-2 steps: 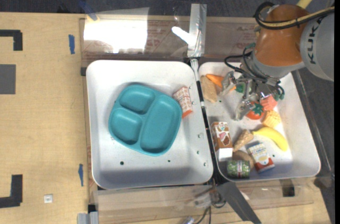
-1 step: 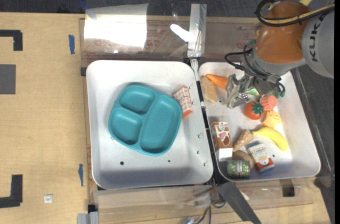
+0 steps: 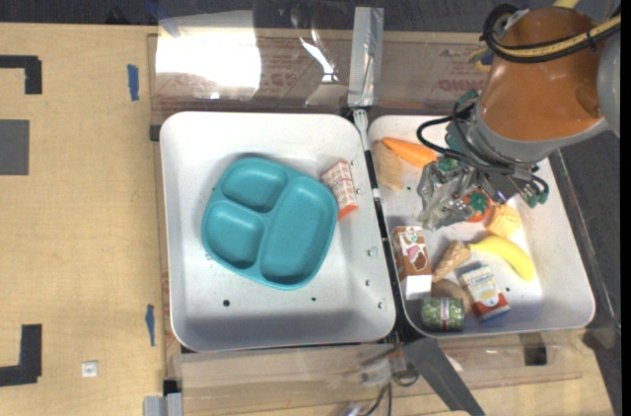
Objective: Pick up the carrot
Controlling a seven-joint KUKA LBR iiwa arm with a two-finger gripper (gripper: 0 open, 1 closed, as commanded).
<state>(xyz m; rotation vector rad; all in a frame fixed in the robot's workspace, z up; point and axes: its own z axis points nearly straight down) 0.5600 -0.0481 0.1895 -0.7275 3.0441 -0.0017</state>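
The carrot (image 3: 407, 150) is orange and lies near the back left of the right bin (image 3: 572, 237), pointing left to right. My gripper (image 3: 446, 198) hangs below the orange band of the arm, just right of and below the carrot. Its metal fingers point down into the bin among the items. Nothing is visibly held between them.
The left bin (image 3: 187, 158) holds a teal divided plate (image 3: 268, 220) and a small red-and-white packet (image 3: 341, 186). In the right bin lie a banana (image 3: 504, 255), a juice carton (image 3: 481, 290), a brown snack box (image 3: 411, 249), a green can (image 3: 443, 312) and a bread-like piece (image 3: 391, 171).
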